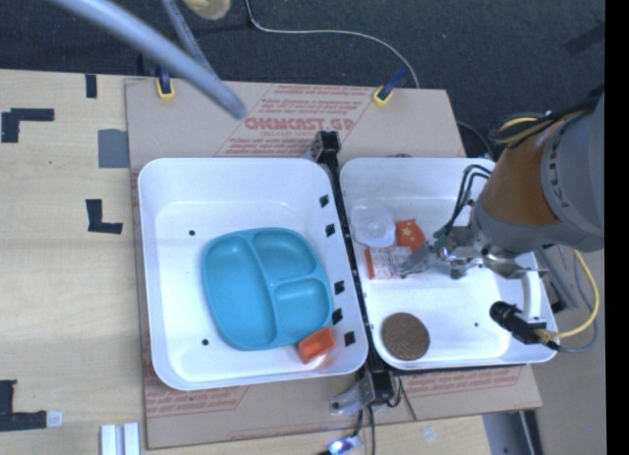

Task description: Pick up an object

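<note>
Currently: claw (pixel 418 262) low in right bin (pixel 447 345), finger state not discernible. Touching or just beside clear cup (pixel 372 225) and red-white packet (pixel 398 247). Brown disc (pixel 404 335) near front wall.

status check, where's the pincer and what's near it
Pincer low in right bin, by orange packet and clear cup. Nothing visibly held. Brown disc nearby.

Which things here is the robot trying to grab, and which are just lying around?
For the job:
gripper, low in the right bin
orange-and-white packet at its tip
clear cup
brown disc

Just lying about:
blue divided plate in the left bin
orange piece beside the plate
</note>
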Controlling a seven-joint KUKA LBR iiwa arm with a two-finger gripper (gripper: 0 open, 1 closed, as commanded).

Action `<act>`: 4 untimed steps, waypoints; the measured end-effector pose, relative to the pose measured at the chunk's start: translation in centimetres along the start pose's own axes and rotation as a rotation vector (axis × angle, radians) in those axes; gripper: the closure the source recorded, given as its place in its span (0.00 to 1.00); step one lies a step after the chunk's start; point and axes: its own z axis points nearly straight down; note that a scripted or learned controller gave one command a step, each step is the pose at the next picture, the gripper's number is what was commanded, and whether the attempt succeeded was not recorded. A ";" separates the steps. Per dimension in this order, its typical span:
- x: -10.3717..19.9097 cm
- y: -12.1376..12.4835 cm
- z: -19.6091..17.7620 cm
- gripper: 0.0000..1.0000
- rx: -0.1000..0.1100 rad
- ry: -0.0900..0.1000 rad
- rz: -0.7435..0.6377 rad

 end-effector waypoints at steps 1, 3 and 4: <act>0.2 0.3 -1.5 1.00 -0.006 0.004 -0.004; 0.6 0.4 -13.0 1.00 -0.003 -0.002 -0.003; 0.7 0.5 -14.5 1.00 0.001 -0.001 -0.002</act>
